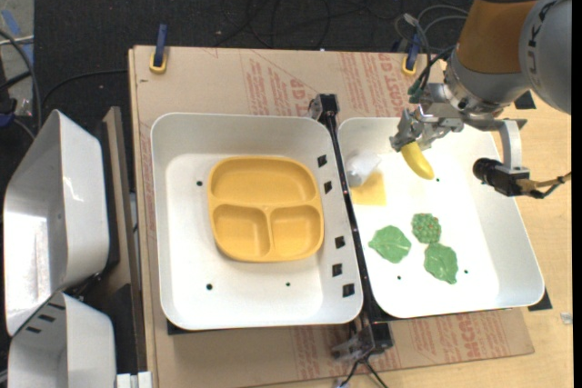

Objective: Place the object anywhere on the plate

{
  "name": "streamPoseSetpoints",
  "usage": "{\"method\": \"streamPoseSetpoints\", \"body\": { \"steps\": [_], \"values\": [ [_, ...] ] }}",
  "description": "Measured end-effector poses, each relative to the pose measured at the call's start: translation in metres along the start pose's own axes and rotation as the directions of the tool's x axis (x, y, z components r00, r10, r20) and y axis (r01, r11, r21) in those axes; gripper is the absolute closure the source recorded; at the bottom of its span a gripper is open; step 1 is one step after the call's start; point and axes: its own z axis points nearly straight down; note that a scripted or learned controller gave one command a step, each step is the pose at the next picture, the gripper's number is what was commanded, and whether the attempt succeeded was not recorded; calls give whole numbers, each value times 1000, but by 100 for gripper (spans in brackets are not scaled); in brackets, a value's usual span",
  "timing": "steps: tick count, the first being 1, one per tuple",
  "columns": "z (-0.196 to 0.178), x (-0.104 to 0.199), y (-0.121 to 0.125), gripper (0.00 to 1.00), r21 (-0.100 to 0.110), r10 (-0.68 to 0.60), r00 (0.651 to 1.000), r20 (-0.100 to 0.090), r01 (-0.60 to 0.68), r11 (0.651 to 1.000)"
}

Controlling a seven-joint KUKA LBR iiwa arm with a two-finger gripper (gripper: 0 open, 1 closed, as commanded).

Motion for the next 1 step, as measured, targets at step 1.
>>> {"method": "streamPoseSetpoints", "body": {
  "steps": [1],
  "values": [
    [8, 58, -3, 100, 1, -1, 1000, 0, 1, 1000]
  ]
}}
